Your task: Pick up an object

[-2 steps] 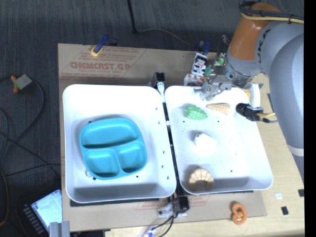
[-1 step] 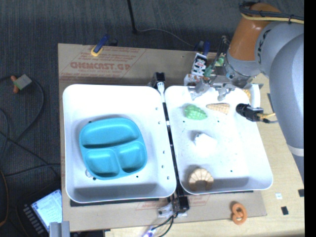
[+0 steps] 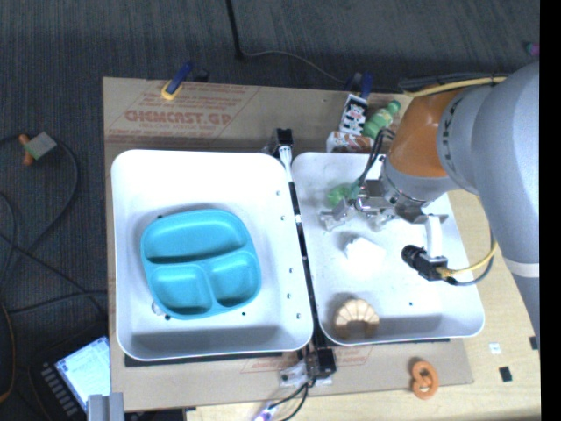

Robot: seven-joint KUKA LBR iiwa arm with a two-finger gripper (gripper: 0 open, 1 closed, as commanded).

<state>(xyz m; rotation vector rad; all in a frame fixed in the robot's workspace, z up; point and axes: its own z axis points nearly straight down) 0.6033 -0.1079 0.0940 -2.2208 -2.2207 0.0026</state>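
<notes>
Pastry (image 3: 355, 317): tan, ridged, shell-shaped, at the right bin's (image 3: 456, 323) near edge.
Tray (image 3: 202, 261): smooth blue plastic, three compartments, in the left bin (image 3: 131, 235).
White lump (image 3: 363, 251): soft, mid right bin.
Gripper (image 3: 368, 207): metal, above the lump; open or closed, cannot tell.
Green object (image 3: 337, 196): beside the gripper.

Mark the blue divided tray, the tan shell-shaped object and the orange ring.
blue divided tray (image 3: 200, 262): camera view, on its middle ridge.
tan shell-shaped object (image 3: 356, 317): camera view, on its ribbed top.
orange ring (image 3: 424, 378): camera view, on its rim.
</notes>
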